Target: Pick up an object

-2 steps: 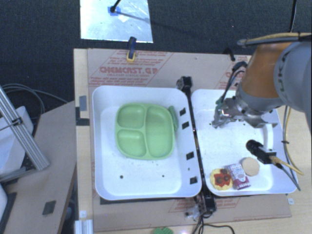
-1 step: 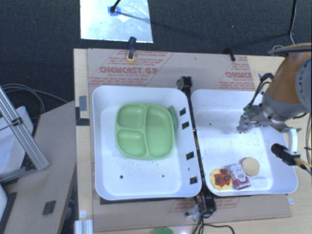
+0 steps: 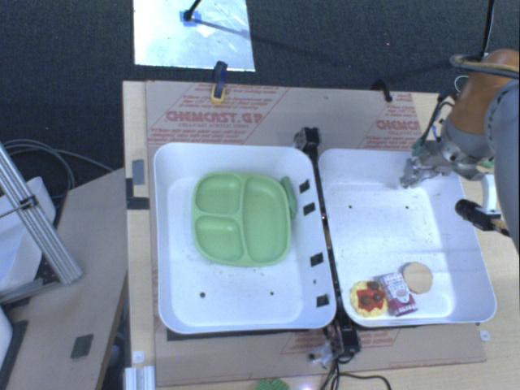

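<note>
Gripper (image 3: 413, 171): at upper right of right bin, pointing down-left; tips over bare white floor near far wall. Too small and blurred to tell the state, nothing seen between the tips.
Arm (image 3: 479, 116): grey w/ orange band above wrist, comes in from the right edge, over right bin's far right corner.
Black part (image 3: 474, 212): dark cylinder-like bit just below the arm, by right bin's right rim; can't tell what it is.
Right bin (image 3: 382, 218): shallow, white; 3 small objs clustered in near part, well apart from gripper.
Tan disc (image 3: 418, 277): round, flat, beige; near-right of the cluster, touching or just beside the packet.
Red packet (image 3: 397, 292): small red/white wrapper, between disc and the yellow item.
Yellow item (image 3: 368, 297): yellow w/ red top, near bin's near-left corner, just beside packet; exact type unclear.
Left bin (image 3: 175, 242): shallow, white, just beside right bin; black clips along the shared edge.
Green tray (image 3: 241, 218): light green divided plate, 3 compartments (2 small on left, 1 long on right), flat in middle of left bin.
Bench board (image 3: 268, 108): tan sheet w/ red print under both bins.
Yellow clamp (image 3: 218, 84): on board's far edge, above left bin.
Shiny sheet (image 3: 193, 21): reflective square on dark floor beyond the bench.
</note>
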`<state>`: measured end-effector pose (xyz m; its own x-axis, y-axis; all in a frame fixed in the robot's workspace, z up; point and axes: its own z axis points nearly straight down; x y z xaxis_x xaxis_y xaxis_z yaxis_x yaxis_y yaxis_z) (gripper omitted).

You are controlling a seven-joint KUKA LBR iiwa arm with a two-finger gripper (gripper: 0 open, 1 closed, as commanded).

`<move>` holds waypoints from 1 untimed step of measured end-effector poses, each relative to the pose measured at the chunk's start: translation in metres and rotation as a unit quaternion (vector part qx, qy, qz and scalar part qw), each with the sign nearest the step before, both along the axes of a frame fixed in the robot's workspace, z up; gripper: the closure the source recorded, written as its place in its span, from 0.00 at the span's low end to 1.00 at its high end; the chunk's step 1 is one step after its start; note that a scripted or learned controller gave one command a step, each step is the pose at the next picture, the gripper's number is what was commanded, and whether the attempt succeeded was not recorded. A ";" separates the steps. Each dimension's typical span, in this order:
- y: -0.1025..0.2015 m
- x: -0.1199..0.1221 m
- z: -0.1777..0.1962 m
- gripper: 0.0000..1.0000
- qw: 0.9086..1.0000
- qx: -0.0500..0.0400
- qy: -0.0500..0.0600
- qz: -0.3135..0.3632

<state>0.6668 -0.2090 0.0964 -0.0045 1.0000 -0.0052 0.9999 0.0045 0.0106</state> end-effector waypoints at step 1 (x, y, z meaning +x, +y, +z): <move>0.003 -0.002 0.012 1.00 1.000 0.001 0.002 0.002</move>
<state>0.6649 -0.2063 0.1083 -0.0092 0.9999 -0.0040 0.9999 0.0092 0.0070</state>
